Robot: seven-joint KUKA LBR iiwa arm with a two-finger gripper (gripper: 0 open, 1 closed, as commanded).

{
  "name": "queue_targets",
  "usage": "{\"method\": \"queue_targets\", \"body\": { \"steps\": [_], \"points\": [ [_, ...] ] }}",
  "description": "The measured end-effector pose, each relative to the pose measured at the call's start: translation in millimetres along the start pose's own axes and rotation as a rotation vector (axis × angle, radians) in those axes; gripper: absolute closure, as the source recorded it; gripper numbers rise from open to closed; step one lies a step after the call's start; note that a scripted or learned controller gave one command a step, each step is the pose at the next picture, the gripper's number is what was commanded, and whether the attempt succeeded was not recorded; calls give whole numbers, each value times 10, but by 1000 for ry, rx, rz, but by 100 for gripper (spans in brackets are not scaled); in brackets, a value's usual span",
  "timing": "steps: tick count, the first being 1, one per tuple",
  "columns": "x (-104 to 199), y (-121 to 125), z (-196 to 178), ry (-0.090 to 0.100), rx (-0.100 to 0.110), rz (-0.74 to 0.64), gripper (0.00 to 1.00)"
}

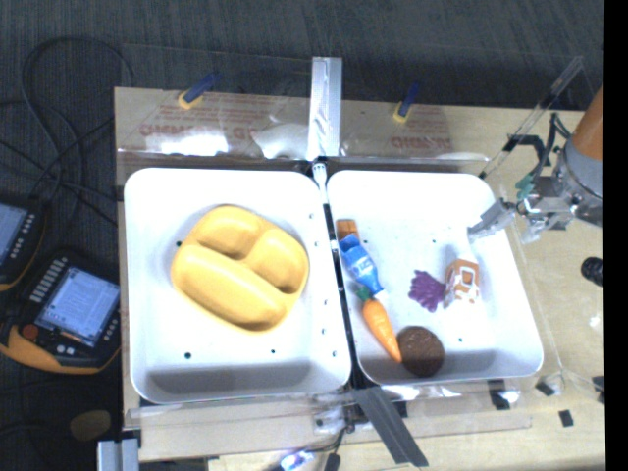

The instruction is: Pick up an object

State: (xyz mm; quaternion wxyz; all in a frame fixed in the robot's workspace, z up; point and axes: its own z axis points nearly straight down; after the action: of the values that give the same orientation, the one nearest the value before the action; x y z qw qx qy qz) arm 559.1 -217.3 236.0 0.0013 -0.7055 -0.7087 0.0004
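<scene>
Nearest the camera, by the right-hand shallow white bin's (510, 361) front wall, sits 1 dark brown round ball (420, 350), touching the tip of 1 orange plastic carrot (381, 327). The carrot lies along the bin's left wall, green top pointing away. Just behind it, on the same wall, is 1 small blue-and-white bottle w/ orange cap (352, 254). Mid-bin: 1 purple grape-like cluster (427, 288), and just to its right 1 small orange-and-white boxy toy (463, 280). The bin's back half and right-front corner are bare floor, so there is open room there.

The left-hand shallow white bin (147, 263) carries 1 big yellow lumpy bread-shaped object (238, 266) around its centre, w/ bare floor all round, most at the front.

The gripper (488, 225) sits at the right bin's back-right rim, arm coming in from the right. Can't tell whether it is spread or pressed together; nothing seen pinched. The boxy toy is the closest item to it, near but apart, toward the front. The rest lie farther left and forward.
</scene>
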Motion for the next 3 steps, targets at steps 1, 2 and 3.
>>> {"method": "queue_targets", "body": {
  "steps": [1, 2, 3],
  "points": [
    [95, 328, 1333, 1, 1, 1, 0],
    [35, -102, 1414, 2, -29, -154, 0],
    [100, -111, 1420, 1, -28, 3, 0]
  ]
}}
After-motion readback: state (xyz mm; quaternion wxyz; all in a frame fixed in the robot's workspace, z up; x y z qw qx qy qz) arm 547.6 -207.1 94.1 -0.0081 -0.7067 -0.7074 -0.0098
